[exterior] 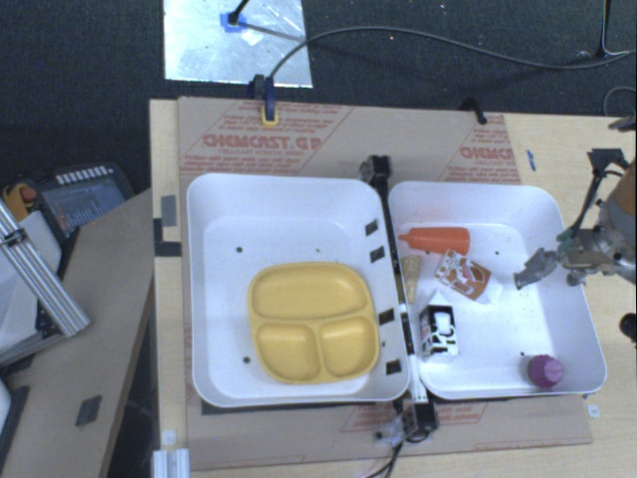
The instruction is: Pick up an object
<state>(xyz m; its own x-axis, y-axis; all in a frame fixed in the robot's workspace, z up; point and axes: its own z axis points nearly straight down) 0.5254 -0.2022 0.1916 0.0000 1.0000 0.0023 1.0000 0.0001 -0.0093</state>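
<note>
The right bin [572, 312] holds four small things. An orange carrot-shaped piece [436, 238] lies near its back left. A brown and white packet [464, 277] sits just in front of the carrot. A black and white carton [439, 331] rests by the left wall, and a purple knob-like object [544, 370] lies at the front right. My gripper [531, 269] reaches in from the right, over the bin's right half. It hangs to the right of the packet and apart from it, with nothing visibly held.
The left bin [214, 267] holds a yellow divided plate [312, 321]. A black clamp strip [386, 267] runs between the bins. Cables [418, 43] trail over the dark floor behind the bench. A side table with a device [88, 195] stands at left.
</note>
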